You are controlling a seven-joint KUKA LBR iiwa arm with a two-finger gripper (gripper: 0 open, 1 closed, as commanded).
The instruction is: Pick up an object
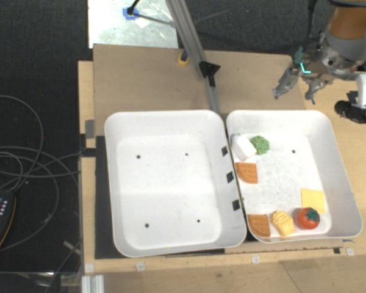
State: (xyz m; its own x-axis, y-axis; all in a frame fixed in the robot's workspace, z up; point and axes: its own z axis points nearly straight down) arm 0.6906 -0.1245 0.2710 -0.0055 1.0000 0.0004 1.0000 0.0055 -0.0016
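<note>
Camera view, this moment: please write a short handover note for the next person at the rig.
Gripper: open, holding nothing, above the bench beyond the right bin's far edge.
Things: all in the right bin. White block and green piece at the far left; orange waffle just nearer; second orange waffle, yellow piece, tomato and yellow square along the near edge.
Done: nothing picked yet.
Left: descend, grasp one object, lift.

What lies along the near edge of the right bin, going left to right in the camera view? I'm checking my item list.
Orange waffle piece → yellow crinkle-cut piece → red tomato. The yellow cheese slice sits just behind the tomato, so I leave it out of the order.
</note>
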